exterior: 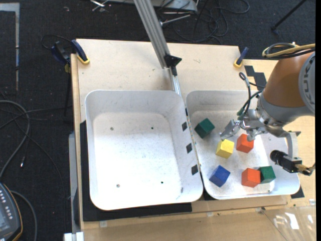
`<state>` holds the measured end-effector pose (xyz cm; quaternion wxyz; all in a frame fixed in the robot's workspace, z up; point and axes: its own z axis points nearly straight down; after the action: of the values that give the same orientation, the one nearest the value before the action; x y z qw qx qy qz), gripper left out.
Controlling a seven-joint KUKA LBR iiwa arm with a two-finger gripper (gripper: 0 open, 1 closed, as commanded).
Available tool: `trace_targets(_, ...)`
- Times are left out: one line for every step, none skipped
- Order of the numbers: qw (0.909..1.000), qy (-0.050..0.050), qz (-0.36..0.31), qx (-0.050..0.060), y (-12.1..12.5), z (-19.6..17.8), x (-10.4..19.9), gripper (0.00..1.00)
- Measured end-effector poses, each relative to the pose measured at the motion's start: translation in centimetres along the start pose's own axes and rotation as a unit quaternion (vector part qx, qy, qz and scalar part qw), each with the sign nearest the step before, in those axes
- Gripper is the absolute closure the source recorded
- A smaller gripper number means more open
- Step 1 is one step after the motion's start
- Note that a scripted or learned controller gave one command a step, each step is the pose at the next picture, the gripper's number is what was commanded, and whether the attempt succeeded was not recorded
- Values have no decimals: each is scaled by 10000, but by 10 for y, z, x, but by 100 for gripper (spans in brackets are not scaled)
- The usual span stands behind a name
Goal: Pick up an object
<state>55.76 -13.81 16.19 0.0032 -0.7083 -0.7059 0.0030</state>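
A single fixed camera looks down from above at a slant, taking in the whole desk (150, 69) with dark floor visible beyond its far and left edges. It stands back enough to hold both white bins, the left bin (95, 134) and the right bin (210, 102), fully in frame. The arm (291, 89) enters from the right edge.

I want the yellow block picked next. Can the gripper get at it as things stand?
Probably yes. The yellow block lies in the right bin with nothing on top, just beside the gripper. The orange block sits close on its right, which may crowd a grasp.
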Motion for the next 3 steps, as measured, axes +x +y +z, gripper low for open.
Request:
trace_targets(10000, -13, -36, -55, 8, 68, 29, 0)
trace_targets(10000, -3, -15, -60, 8, 56, 28, 100)
trace_targets(10000, -1, -14, -55, 8, 56, 28, 0)
